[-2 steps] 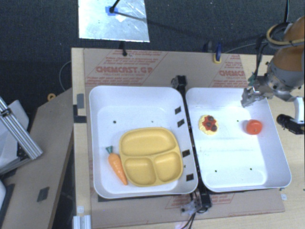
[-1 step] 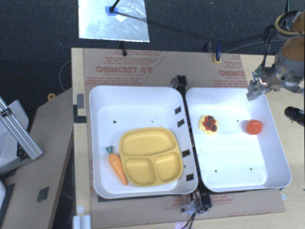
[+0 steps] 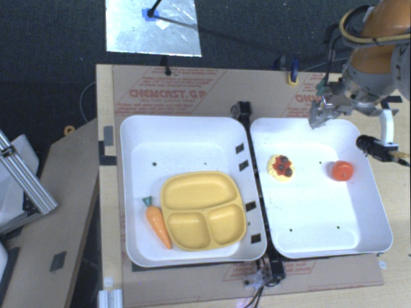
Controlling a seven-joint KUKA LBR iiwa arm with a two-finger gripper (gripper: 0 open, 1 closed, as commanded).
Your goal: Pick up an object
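My gripper (image 3: 318, 118) hangs over the back rim of the right bin (image 3: 359, 236), near its far middle. No object shows between its fingers. A small pizza-like toy (image 3: 281, 167), yellow with red and dark toppings, lies in the right bin's left part. A red tomato-like toy (image 3: 341, 171) sits in the same bin toward its right side. Both toys lie in front of the gripper and apart from it.
The left bin (image 3: 148, 146) holds a yellow divided plate (image 3: 203, 209) and an orange carrot (image 3: 157, 224) beside the plate's left edge. A black clamp strip (image 3: 250, 172) runs between the two bins. A shiny sheet (image 3: 153, 18) lies behind the bench.
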